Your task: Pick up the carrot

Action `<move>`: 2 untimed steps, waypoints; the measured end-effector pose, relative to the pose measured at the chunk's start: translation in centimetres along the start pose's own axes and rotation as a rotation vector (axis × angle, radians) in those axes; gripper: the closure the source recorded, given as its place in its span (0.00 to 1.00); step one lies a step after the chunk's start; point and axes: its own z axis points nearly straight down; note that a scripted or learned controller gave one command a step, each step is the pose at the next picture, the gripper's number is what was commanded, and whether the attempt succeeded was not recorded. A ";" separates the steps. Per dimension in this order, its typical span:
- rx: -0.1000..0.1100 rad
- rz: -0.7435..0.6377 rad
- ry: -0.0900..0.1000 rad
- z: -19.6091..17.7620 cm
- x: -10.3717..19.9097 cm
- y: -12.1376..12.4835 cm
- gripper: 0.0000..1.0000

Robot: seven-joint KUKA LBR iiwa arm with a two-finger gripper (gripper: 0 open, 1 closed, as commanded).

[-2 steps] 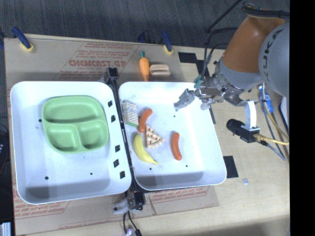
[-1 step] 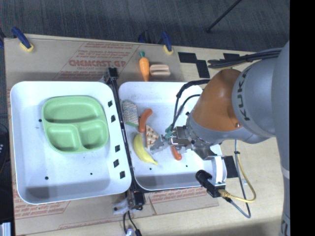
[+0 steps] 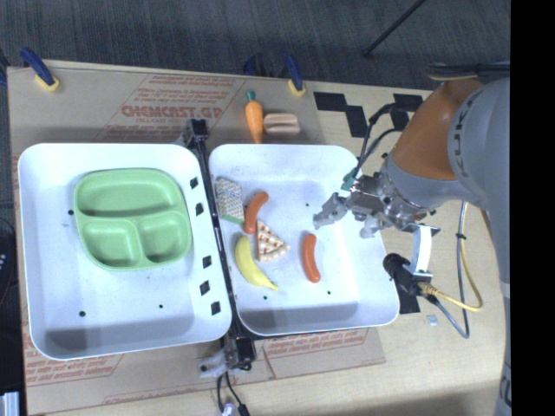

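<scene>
Oddly, the carrot [image 3: 252, 118] lies outside both bins, on the bench at twelve o'clock from the right bin [image 3: 373, 306], beside a hot dog bun [image 3: 281, 125]. The gripper [image 3: 334, 211] hovers inside that bin, its fingers seemingly spread and empty, so it must reach over the rim.

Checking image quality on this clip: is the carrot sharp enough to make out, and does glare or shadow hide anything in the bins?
Camera view: the carrot lies outside the bins, small and soft but recognisable; the right bin has shade along its near wall, hiding nothing; the gripper is blurred, its shape hard to read; lighting is even, without strong glare.
</scene>
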 end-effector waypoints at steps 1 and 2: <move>0.003 -0.011 0.002 8.0 7.1 10.6 0.00; 0.002 -0.130 0.002 10.1 5.5 11.6 0.00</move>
